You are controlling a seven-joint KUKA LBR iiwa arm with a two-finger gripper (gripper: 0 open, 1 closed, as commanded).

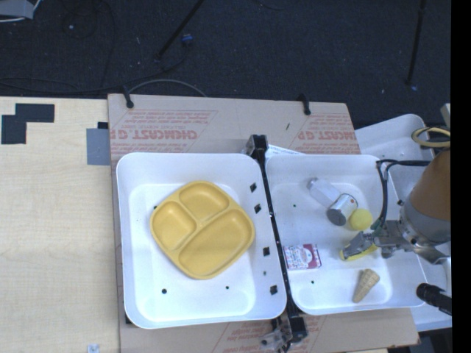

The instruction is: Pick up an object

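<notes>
Now reaching: the hand is low in the right bin, at a small yellow-green object.

That yellow-green object [356, 250] lies near the right bin's [294, 175] right side, just below a yellow ball [360, 218] and above a cone-shaped piece [365, 284]. The hand [379, 243] sits right against it; whether its grip is wide, narrow or closed on anything I cannot tell. Judging by this, the grasp is under way, and next comes a firm close and straight lift, clear of the ball and the grey cylinder [340, 208].
</notes>
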